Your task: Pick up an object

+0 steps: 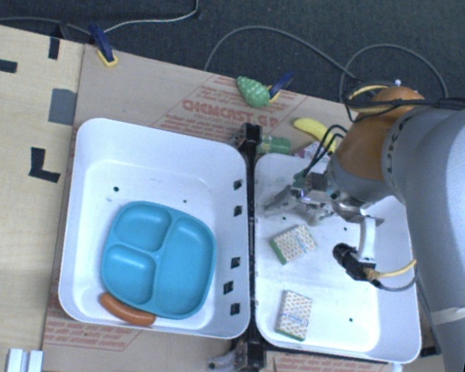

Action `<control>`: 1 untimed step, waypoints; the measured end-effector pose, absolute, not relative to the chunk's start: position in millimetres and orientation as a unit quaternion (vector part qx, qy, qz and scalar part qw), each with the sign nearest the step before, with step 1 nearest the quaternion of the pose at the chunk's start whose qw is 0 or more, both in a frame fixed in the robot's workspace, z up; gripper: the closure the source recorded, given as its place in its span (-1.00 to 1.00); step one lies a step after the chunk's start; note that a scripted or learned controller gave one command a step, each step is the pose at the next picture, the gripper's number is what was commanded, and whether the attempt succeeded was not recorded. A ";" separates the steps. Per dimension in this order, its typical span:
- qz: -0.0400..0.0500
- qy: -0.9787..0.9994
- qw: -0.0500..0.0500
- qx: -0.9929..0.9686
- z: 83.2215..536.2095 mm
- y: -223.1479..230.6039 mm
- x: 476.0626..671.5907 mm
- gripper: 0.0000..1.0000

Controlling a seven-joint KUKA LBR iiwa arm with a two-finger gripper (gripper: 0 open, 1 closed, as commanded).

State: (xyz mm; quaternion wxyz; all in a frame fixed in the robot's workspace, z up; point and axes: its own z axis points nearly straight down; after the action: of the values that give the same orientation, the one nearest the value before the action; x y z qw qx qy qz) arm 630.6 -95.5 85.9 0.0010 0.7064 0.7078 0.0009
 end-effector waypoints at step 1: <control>0.001 0.707 0.002 0.707 86.5 -101.8 580.0 -1.00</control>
State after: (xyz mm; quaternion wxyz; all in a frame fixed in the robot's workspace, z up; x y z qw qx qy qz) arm 580.0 -101.8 86.5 0.0018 0.7068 0.7074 0.0008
